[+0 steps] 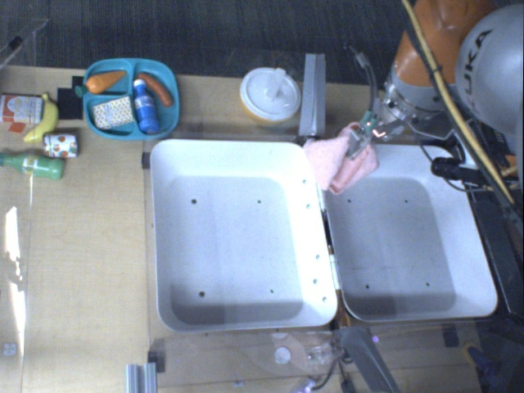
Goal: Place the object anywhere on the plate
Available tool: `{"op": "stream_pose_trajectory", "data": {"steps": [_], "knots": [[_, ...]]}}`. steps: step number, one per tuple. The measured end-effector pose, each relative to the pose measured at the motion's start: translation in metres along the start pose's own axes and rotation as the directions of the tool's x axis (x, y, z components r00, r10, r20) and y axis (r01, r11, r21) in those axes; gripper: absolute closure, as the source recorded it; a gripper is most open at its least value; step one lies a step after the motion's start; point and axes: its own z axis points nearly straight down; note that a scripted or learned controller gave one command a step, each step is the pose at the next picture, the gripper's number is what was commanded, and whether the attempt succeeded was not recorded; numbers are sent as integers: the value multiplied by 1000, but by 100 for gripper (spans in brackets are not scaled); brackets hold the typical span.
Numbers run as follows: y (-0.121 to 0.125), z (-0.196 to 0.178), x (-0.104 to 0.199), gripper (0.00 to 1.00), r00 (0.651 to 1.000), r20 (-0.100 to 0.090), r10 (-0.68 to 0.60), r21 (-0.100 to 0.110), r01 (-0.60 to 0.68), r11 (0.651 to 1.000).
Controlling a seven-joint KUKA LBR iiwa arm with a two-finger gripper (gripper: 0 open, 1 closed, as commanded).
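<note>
A pink cloth hangs bunched over the gap between the two bins, at the back left corner of the right bin. My gripper is shut on the cloth's upper right part, and the cloth droops below and to the left of it. The blue divided plate sits on the bench at the far left back, well away from the gripper. It carries a toy carrot, a sausage, a blue bottle and a patterned piece.
The left bin lies between the gripper and the plate. A white lidded cup and a grey metal post stand behind the bins. A banana, a small can and a green bottle lie left of the plate.
</note>
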Motion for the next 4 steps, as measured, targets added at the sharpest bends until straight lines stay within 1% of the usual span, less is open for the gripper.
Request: {"op": "stream_pose_trajectory", "data": {"steps": [1, 2, 3, 4], "knots": [[6, -4, 56, 100, 920, 1, -392, -1, 392, 920], [17, -8, 105, 100, 693, 1, -721, -2, 721, 693], [22, 2, 155, 100, 485, 1, -874, -2, 874, 485], [22, 1, 155, 0, 486, 2, -874, -2, 874, 486]]}}
